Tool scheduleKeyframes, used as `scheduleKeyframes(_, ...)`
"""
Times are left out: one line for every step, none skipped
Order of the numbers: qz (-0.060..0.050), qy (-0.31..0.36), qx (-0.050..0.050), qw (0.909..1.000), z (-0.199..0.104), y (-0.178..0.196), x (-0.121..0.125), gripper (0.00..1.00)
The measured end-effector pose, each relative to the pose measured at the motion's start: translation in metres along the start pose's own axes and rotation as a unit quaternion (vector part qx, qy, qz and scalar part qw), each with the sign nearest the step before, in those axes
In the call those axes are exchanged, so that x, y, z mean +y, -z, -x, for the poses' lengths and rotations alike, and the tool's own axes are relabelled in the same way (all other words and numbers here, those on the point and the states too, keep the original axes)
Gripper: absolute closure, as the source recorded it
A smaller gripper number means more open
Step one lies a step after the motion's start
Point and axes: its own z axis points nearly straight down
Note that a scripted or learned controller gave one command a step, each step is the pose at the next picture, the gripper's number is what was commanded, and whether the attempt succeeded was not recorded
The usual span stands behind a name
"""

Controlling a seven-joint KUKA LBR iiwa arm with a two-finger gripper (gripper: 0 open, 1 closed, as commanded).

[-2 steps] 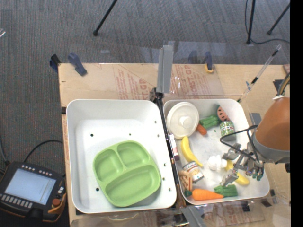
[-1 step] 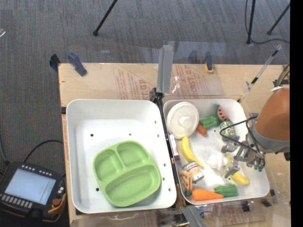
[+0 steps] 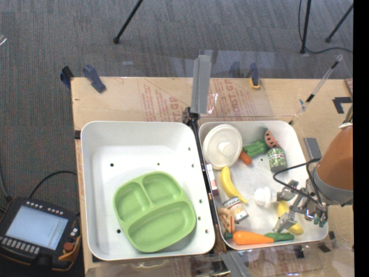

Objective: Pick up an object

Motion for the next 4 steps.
scheduleKeyframes(0.000, 0.084, 0.000, 0.9965, 0.034, 0.000, 0.012, 0.00)
scheduleKeyframes(0.000, 0.112, 0.000, 0.9937, 0.040, 0.000, 0.016, 0.00)
scheduleKeyframes(0.002, 0.083, 0.011, 0.9965, 0.124, -0.005, 0.056, 0.00)
scheduleKeyframes(0.005, 0.045, 0.009, 0.9989, 0.144, -0.001, 0.071, 0.00)
